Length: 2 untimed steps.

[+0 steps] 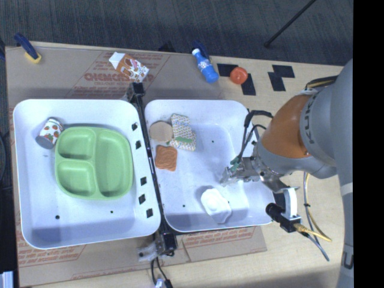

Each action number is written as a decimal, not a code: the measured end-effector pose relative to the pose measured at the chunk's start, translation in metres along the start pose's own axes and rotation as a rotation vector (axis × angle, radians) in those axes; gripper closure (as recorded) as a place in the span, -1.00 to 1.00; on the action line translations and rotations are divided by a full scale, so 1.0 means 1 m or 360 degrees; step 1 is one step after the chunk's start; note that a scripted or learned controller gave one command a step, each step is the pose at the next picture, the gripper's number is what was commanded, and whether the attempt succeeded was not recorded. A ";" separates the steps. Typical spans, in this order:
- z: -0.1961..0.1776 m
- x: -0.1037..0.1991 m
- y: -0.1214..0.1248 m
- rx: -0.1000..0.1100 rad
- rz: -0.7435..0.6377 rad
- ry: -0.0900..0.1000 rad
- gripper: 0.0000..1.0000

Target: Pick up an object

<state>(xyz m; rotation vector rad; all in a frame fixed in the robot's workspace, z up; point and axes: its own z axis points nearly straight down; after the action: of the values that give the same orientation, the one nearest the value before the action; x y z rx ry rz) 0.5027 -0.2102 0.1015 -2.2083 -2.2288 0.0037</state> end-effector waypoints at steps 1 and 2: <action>-0.086 -0.001 -0.026 -0.0007 0.0012 -0.0002 1.00; 0.009 0.025 -0.025 -0.0005 0.0007 0.0001 1.00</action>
<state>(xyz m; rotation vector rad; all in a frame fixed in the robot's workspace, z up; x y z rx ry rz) 0.4769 -0.1852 0.0924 -2.2146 -2.2254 -0.0004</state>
